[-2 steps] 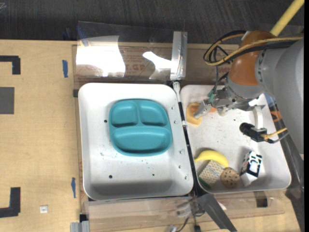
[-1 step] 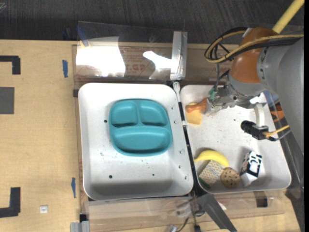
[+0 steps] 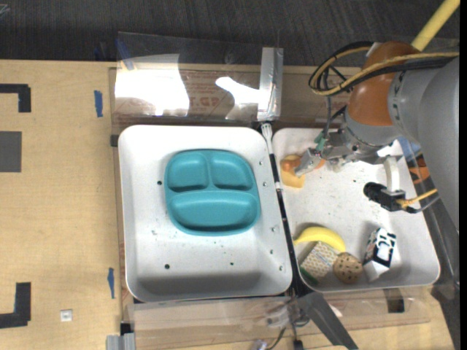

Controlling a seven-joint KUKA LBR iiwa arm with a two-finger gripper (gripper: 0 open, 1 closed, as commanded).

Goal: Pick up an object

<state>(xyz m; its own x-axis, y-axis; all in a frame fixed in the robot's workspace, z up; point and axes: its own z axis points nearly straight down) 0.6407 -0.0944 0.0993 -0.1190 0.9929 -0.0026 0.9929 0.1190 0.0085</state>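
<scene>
Left: one shallow white bin (image 3: 139,268), holding one teal divided plastic plate (image 3: 211,192). Right: second shallow white bin (image 3: 419,268), five loose things inside. Far left corner: one small orange-and-yellow toy (image 3: 292,173), just beside tip of grey two-finger gripper (image 3: 309,162); open or closed, cannot tell. Near edge: one yellow banana (image 3: 319,237), one speckled beige wedge (image 3: 317,261), one brown dotted ball (image 3: 347,267), one white-and-black block (image 3: 381,248).

A teal three-section plate (image 3: 211,192) lies centred in the view's left white bin (image 3: 139,268), on a tan bench (image 3: 51,217).
</scene>
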